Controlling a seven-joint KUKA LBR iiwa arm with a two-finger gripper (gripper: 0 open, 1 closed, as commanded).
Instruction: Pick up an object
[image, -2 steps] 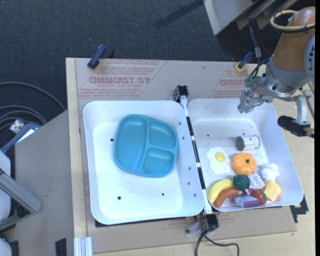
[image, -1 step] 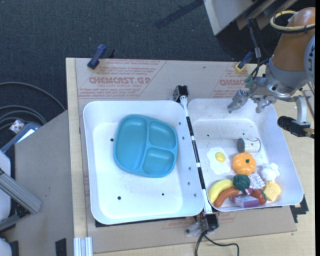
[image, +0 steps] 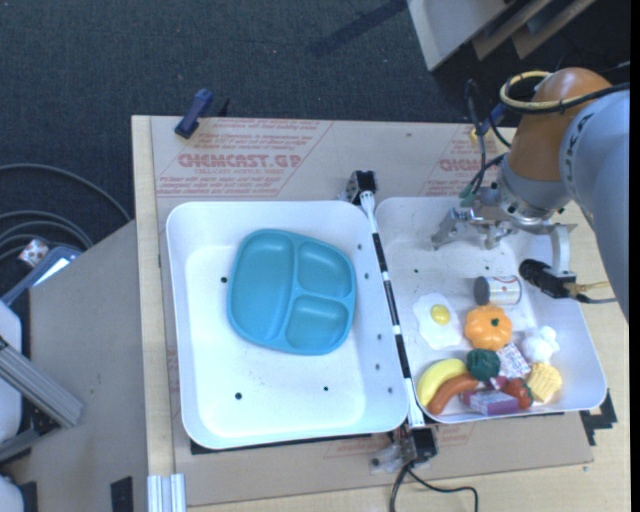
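While the hand (image: 470, 222) hangs spread and empty over bare floor at the back of the right bin (image: 420, 215), the toys, pumpkin (image: 487, 326) included, crowd the front corner, so a straight descent risks closing on nothing.

Legible text. On the brown protective sheet (image: 300, 155) covering the counter behind the two bins you can read red printing: "CHEMCAST GP" in large outlined capitals at upper left, with smaller lines of red type above and below it that are too fine to make out. At upper right, beside the arm, you see the same printing begin again, cut off after its first few letters. You will find no other readable writing here.
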